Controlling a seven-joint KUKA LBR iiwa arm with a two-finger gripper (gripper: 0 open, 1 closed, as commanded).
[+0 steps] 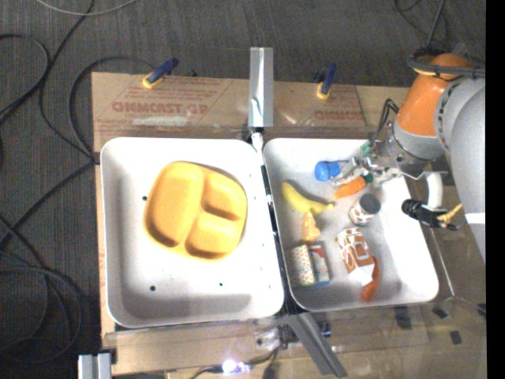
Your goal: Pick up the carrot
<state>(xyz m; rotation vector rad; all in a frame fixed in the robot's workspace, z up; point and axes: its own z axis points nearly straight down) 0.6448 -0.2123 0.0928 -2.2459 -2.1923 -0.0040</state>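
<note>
Two shallow white bins sit side by side on a brown cardboard-covered bench (pixel 197 109), seen from above at a slant. The left bin (pixel 126 290) holds one thing: a yellow divided tray (pixel 197 210) with three compartments, lying near its middle with bare white floor on every side. The right bin (pixel 418 283) is crowded. It holds one carrot (pixel 349 186), short and orange, lying near the back; one blue object (pixel 327 170) just beside it to the left; one banana (pixel 304 199); one small yellow-orange piece (pixel 311 227) below the banana; one patterned can (pixel 301 264) on its side, with a small red and white packet (pixel 319 262) beside it; one orange and white wrapped item (pixel 357 257); and one orange-red strip (pixel 370 284) near the front edge. A dark round object (pixel 367 205) lies right of the carrot.

The grey arm with its orange band (pixel 422 105) reaches in from the right. Its pincer (pixel 368 169) hangs directly over the carrot's right end; whether the pincer is open or closed cannot be told.

Two blue and yellow clamps (pixel 159 73) pin the cardboard's back edge. Dark carpet (pixel 47 46) with loose cables surrounds the bench.
</note>
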